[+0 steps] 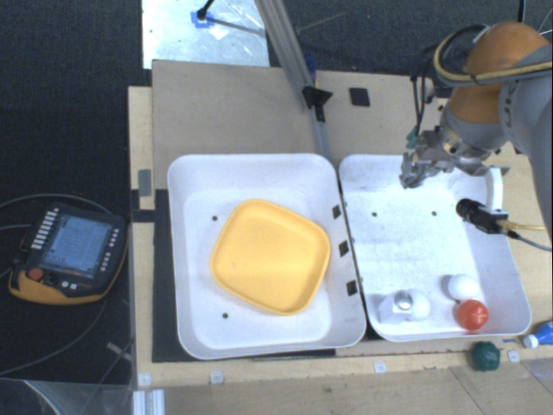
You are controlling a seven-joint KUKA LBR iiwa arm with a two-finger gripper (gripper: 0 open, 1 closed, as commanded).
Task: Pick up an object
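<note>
Near the bottom right of the frame you see a small dark green ball (485, 355) lying on the bench, just outside the right bin (415, 232). Inside this bin, along its lower edge, a red ball (472, 315) lies touching a white ball (460, 287); to the left of them rests a small white and grey object (404, 303). Left of this, in the left bin (194, 232), a yellow square plate (270, 255) lies flat near the middle. At the left edge of the frame a control pendant (67, 252) rests on the dark floor. Higher up, at the upper right, the gripper (416, 170) hangs over the top edge of the right bin, well apart from the balls. You cannot tell if it is released or clenched, and nothing is visible in its grasp.
</note>
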